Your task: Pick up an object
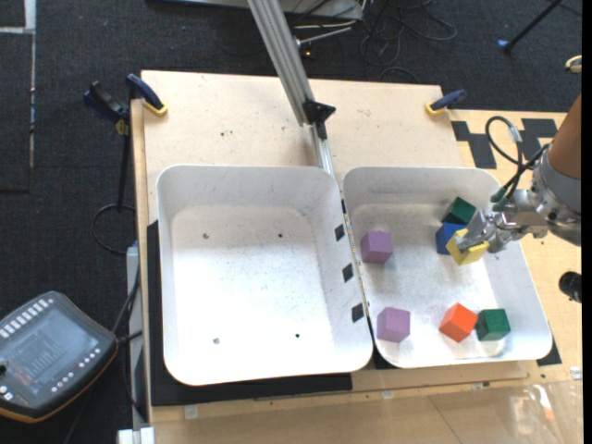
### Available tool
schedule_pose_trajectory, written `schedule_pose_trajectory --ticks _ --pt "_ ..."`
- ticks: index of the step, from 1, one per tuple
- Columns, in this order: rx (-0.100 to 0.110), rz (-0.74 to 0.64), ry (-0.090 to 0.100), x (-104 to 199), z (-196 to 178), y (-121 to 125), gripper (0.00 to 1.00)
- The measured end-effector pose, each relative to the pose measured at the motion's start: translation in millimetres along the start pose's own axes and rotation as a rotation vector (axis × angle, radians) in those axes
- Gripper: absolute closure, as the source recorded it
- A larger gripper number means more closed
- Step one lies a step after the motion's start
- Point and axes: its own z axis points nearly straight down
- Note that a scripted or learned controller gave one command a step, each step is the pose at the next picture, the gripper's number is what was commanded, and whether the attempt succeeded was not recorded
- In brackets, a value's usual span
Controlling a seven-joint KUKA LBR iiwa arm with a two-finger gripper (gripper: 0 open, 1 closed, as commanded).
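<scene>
My gripper (474,244) reaches in from the right over the upper right part of the right bin (518,276). A small yellow block (465,252) sits tilted between its fingers, and the gripper is shut on it. A blue block (446,237) lies right against the yellow one on its left. A dark green cube (458,213) rests just behind them.
In the right bin there are also a purple cube (376,245) near the left wall, and another purple cube (393,323), an orange cube (457,322) and a green cube (493,323) along the front. The left bin (185,202) stands beside it. A slanted metal rail (282,49) crosses the back.
</scene>
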Motion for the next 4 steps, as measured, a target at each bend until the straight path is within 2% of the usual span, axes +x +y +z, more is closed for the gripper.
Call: schedule_pose_trajectory --ticks 3,4 --pt "0.002 -0.007 0.003 180 25 32 1.00" --pt "0.001 -0.006 0.002 225 31 41 1.00"
